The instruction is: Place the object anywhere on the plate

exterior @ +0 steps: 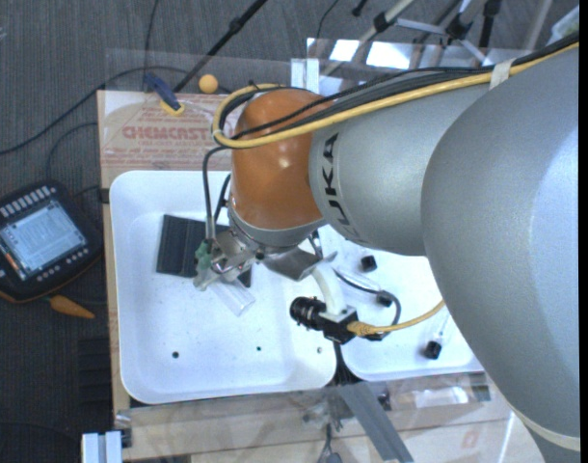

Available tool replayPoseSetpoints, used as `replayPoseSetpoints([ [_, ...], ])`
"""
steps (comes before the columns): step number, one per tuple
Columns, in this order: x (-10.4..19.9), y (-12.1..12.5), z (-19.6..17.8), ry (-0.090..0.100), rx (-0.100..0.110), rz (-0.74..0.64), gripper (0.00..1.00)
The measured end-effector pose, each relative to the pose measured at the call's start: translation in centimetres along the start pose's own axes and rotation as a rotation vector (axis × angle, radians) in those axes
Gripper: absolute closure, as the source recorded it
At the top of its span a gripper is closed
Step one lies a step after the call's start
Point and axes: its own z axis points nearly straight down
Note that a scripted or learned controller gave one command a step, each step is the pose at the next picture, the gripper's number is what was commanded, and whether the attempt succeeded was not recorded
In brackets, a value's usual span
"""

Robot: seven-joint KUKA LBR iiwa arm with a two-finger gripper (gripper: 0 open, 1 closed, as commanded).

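Since my wrist blocks the view straight down, I cannot tell whether my hand (215, 266) is open or closed, or whether it carries anything. It hangs low over the left bin (178, 365), near the bin's middle and towards the back.

Step in hand, as I judge it: getting lined up over the plate for the set-down.
- The only flat piece in reach is a dark slab (178, 244) lying in the left bin, just beside my hand on its left. I take this for the plate, though not with certainty.
- To do this well: shift left until the hand is over the slab's middle, not its near edge. Anywhere on it counts, so the centre gives the most margin.
- Come down slowly and straight. Release only once close to the surface, so nothing bounces or rolls off onto the white floor of the bin.
- Lift straight up afterwards; a sideways drag could pull the slab along.
- Mind the cables looped near the divide between the bins.

Look of the slab: near-black, matte, roughly rectangular, lying flat, tilted a little against the bin's walls. Thin, with no raised rim that I can make out, so it will not catch a sliding piece. It sits apart from the bin's walls.

The right bin (410, 360) holds a few small black pieces (368, 261), well apart from the slab.
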Motion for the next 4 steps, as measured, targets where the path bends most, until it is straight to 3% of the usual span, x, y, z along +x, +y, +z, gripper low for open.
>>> replayPoseSetpoints([
  [1,0.1,6.3,-10.1,-0.002,-0.005,-0.470,1.00],
  [2,3.5,0.8,-9.1,-0.002,-0.005,-0.915,1.00],
  [3,6.1,-1.1,3.4,0.000,-0.002,-0.981,1.00],
  [4,2.2,6.8,-4.9,-0.004,-0.007,-1.053,1.00],
])
